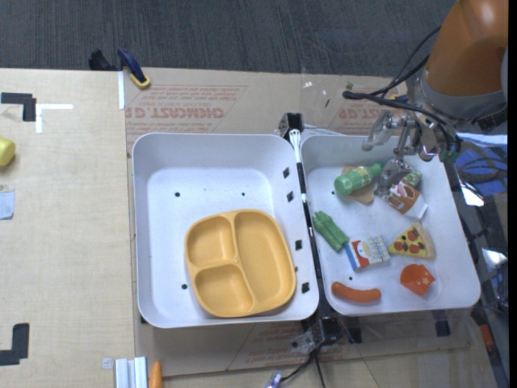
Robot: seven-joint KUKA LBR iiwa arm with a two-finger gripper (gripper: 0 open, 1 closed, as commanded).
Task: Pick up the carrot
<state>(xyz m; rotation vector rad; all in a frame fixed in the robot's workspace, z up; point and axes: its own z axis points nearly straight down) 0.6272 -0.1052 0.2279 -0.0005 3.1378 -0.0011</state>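
Camera view puts the smooth orange sausage-shaped plastic carrot (356,293) well below the hand (395,170), whose finger spread I cannot tell. Probably light, rigid, slippery; grip across its middle.

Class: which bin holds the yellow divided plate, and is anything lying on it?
The yellow divided plate lies flat in the left bin. All three compartments show bare yellow; nothing rests on it.

Right bin (452,293) crowded with toy food; left bin's (161,241) floor open around yellow plate (240,262).
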